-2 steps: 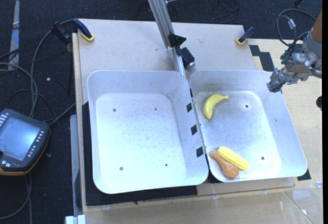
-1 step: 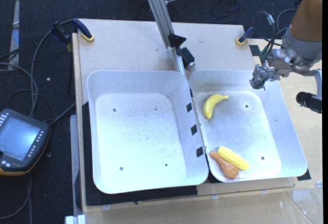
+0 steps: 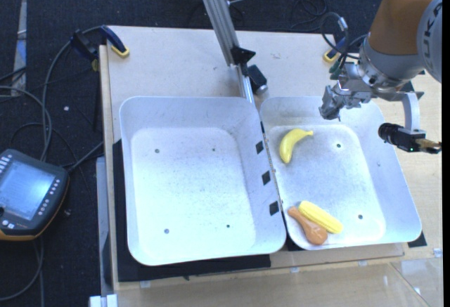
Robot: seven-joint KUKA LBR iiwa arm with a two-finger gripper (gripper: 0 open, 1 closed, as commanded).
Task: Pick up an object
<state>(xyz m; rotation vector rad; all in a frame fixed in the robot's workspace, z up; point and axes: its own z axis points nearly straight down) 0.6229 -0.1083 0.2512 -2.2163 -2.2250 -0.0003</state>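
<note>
A yellow banana (image 3: 292, 143) lies in the right bin (image 3: 373, 179), near its back left. Toward the bin's front, a yellow corn-like piece (image 3: 321, 216) rests across an orange piece (image 3: 310, 227). My gripper (image 3: 330, 108) hangs above the back edge of the right bin, up and to the right of the banana, apart from it. Nothing shows between its fingers.
The left bin (image 3: 190, 179) sits beside the right one, with a raised divider wall (image 3: 267, 165) between them. A slanted metal rail (image 3: 221, 14) crosses the back of the bench. A teach pendant (image 3: 28, 193) and cables lie on the floor at left.
</note>
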